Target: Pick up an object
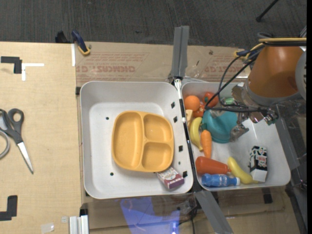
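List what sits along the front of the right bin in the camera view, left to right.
Orange carrot-like toy → blue bottle → yellow banana → black-and-white carton. The gripper is farther back, by the teal object.

The right bin (282, 179) holds a jumble of toy food. An orange (192, 103) sits at its far left corner, with a teal cup (220, 126) beside it near the middle. A banana (195, 132) curves along the left wall, a carrot (206, 143) just beside it. Nearer the front lie a red-orange pepper (211, 165), a second banana (239, 170) and a blue bottle (220, 181) on its side. A black-and-white milk carton (258, 163) stands at the right.
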Robot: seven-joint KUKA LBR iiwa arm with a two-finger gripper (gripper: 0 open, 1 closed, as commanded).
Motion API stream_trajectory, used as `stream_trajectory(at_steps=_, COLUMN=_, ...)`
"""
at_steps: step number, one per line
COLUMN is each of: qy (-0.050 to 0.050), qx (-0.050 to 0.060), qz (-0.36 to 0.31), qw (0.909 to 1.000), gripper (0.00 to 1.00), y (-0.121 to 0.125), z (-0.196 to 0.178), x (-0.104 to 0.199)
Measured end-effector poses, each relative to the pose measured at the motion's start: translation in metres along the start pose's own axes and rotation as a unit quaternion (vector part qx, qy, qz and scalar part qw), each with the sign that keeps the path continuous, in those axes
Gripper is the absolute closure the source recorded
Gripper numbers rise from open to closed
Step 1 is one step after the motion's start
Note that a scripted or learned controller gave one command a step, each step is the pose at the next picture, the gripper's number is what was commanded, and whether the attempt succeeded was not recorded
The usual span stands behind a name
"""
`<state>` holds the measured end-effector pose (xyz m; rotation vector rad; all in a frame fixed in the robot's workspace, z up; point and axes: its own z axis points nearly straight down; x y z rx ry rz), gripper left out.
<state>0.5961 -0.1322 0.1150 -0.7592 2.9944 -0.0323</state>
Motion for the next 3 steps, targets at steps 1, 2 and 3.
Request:
stream_trajectory(at_steps=1, qy=0.001, qx=0.001, qz=0.061, qw=0.9982, gripper=0.00, y=0.046, z=-0.001, x=0.017)
stream_trajectory(at_steps=2, qy=0.005, qx=-0.003, qz=0.055, qw=0.9985, gripper=0.00, y=0.023, z=0.001, x=-0.021)
stream_trajectory(at_steps=3, qy=-0.001, qx=0.001, qz=0.083, qw=0.9966, gripper=0.00, y=0.037, z=-0.001, x=-0.006)
